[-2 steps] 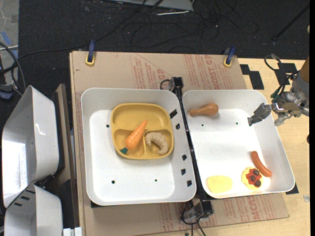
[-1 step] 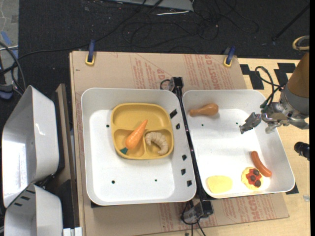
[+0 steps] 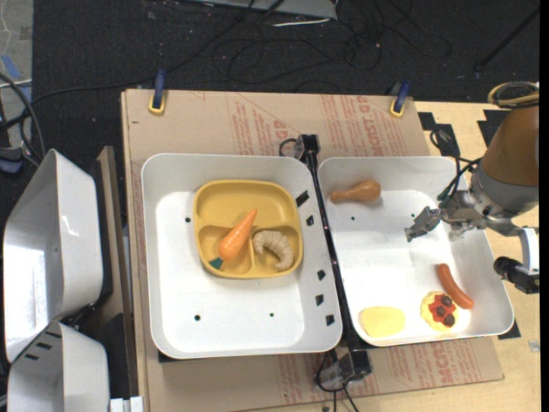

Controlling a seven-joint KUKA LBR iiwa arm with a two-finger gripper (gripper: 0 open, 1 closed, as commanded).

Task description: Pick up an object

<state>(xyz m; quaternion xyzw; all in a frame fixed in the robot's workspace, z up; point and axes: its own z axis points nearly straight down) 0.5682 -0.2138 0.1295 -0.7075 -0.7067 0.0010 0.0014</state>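
- Tool is hovering over the right bin, gripping nothing; whether it's released or clenched, I cannot tell.
- Drumstick is lying just up-left of the tool.
- Sausage, pizza and a yellow disc are lying below it.
- Plate holding a carrot and shrimp is sitting well left.

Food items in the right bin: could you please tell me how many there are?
4: a drumstick near the far left corner, a sausage by the right wall, a pizza slice and a yellow disc along the near edge.
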